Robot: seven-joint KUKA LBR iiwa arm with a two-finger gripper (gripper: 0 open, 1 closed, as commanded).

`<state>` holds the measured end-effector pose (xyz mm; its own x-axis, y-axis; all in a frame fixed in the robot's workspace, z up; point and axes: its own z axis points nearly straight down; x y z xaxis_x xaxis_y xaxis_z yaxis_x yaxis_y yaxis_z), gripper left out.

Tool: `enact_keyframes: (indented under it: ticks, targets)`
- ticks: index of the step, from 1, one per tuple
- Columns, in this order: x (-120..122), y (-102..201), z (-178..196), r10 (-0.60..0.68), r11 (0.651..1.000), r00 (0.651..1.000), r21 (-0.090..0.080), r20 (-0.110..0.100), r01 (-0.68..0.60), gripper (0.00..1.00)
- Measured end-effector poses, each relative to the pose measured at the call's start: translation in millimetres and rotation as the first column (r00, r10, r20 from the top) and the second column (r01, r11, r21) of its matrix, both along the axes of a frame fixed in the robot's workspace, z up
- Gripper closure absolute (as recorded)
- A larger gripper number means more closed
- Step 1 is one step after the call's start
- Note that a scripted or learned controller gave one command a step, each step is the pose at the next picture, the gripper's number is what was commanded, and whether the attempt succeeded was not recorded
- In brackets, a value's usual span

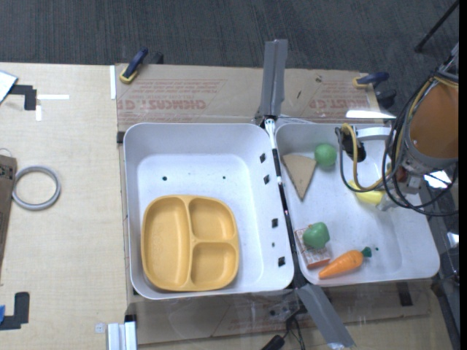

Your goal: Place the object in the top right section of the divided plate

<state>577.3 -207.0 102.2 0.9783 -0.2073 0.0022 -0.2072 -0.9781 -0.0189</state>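
Camera view: left bin [146, 159] holds divided plate [191, 242]; right bin [408, 261] holds carrot [341, 263]; claw [382, 197] state unclear.

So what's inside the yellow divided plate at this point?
Nothing visible: the divided plate in the left bin shows three bare yellow sections. The carrot, both green pieces and the tan wedge lie in the right bin.

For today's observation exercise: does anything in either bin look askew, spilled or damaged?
Nothing stands out. The yellow divided plate lies flat in the left bin. The carrot, tan wedge and green items lie loose but intact in the right bin.
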Motion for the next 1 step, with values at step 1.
enact_keyframes:
  ticks: [1]
  targets:
    - [-17.0, -9.0, 1.5, 0.016, 1.000, 1.000, -0.010, -0.006, -0.016, 1.00]
